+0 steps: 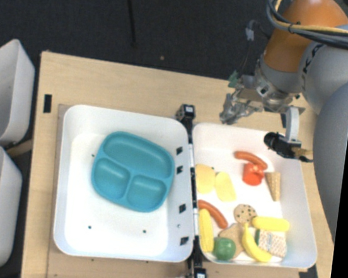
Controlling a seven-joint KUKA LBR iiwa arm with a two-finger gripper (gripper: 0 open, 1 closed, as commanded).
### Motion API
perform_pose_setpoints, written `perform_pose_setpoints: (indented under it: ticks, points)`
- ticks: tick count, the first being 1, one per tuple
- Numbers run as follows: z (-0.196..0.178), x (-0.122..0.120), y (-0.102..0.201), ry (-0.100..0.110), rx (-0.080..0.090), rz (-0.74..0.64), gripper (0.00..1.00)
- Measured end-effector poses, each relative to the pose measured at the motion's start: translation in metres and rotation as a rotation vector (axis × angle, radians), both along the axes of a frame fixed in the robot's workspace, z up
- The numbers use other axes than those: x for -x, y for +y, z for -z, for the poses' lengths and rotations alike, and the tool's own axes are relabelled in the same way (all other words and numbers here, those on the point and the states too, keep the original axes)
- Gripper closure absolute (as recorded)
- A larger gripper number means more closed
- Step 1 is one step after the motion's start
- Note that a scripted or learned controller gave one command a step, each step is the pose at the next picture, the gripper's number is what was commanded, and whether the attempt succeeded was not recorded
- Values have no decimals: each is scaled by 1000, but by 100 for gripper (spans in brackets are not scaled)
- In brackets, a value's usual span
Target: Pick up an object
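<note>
My gripper (229,115) hangs over the back left rim of the right bin (302,203), with no object seen under it. Toy food lies in that bin. Closest to the gripper are a red sausage (251,157) and a red pepper (253,174), with an ice cream cone (273,185) to their right. Two pale yellow pieces (204,177) (225,186) sit toward the bin's left side. Nearer the front lie a second sausage (212,213), a cookie (245,213), a corn cob (205,229), a green fruit (225,249) and a banana (251,244).
The left bin (68,217) holds a blue divided plate (133,171). A row of black clips (183,187) runs along the ridge between the bins. The grey and orange arm (302,37) comes in from the upper right.
</note>
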State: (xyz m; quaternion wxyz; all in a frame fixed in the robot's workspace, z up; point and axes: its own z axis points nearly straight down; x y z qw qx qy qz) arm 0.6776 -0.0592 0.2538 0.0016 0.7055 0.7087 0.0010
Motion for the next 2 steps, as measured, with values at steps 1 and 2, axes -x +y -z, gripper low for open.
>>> perform_pose_setpoints:
  ticks: [1,2]
  points:
    - [3,-2,9,2,1,1,100]
    - [15,-13,20,1,1,1,100]
